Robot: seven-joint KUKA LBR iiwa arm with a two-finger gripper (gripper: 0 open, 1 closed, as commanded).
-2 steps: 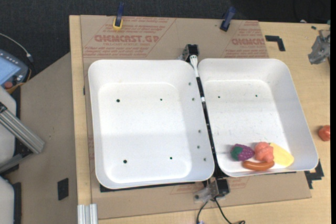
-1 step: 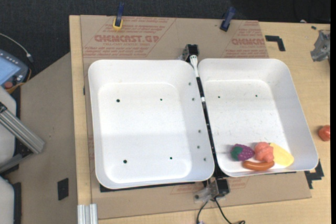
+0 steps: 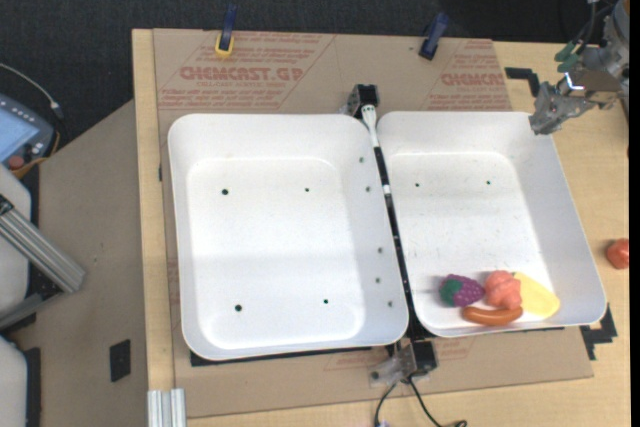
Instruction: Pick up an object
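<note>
Still pre-grasp: tool (image 3: 552, 118) at right bin (image 3: 470, 215) far corner, grip state unclear; next reach twd toy pile (image 3: 497, 296) near corner

Toy foods (image 3: 495, 297) clustered in right bin (image 3: 560, 215), near corner; left bin (image 3: 190, 215) beside it.

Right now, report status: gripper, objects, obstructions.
Gripper at right bin's far right corner, holding nothing seen. Toys clustered at its near edge, untouched. Nothing between them.
</note>
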